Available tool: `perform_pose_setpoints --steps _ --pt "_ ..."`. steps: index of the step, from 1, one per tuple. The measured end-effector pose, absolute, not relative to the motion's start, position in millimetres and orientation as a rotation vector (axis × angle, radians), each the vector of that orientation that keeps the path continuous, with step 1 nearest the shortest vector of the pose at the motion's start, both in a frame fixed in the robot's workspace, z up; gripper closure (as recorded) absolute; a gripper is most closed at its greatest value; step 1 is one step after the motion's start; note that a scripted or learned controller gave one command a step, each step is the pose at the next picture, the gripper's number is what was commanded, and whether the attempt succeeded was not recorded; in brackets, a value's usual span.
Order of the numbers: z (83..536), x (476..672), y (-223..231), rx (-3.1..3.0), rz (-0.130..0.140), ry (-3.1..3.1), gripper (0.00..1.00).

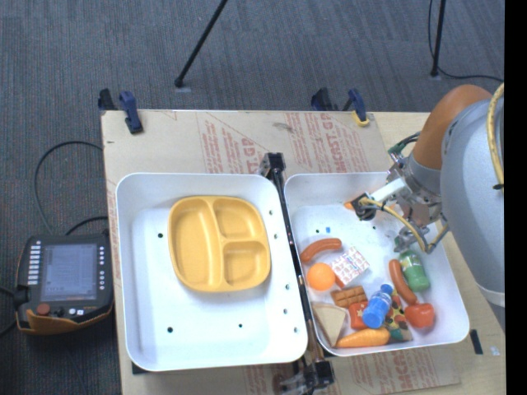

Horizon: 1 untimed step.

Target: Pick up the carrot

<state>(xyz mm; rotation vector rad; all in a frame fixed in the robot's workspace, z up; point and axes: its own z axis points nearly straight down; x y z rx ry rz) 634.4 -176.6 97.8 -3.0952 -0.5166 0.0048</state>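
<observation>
"Well, where do we find the carrot [363,338] now?"

"We see it in the right bin [329,208], lying flat along the near wall. The slice of bread [331,321] is just beside one end, and the blue bottle [377,305] lies just above it. It is pressed into the crowd of toy food, probably because everything was poured in together."

"And our gripper [409,234]?"

"It hangs over the far right part of the same bin, near the green thing [414,271] and the sausage [401,280], well apart from the carrot. We cannot tell whether it is wide or narrow, because the wrist hides it. We see nothing held in it."

"So the pick is not yet begun, we think?"

"Yes, this is our judgement. We must first come across the bin toward the near wall."

"What may go wrong for us?"

"The wall and the bottle leave little room around the carrot, so we may catch a neighbour instead. The left bin [148,303] holds the yellow plate [220,243], which does not concern us."
</observation>
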Motion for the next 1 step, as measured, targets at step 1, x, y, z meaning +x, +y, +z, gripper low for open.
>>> perform_pose_setpoints --steps 1 --pt "95.8 587.8 -191.4 -2.913 -0.026 -1.135 0.00"
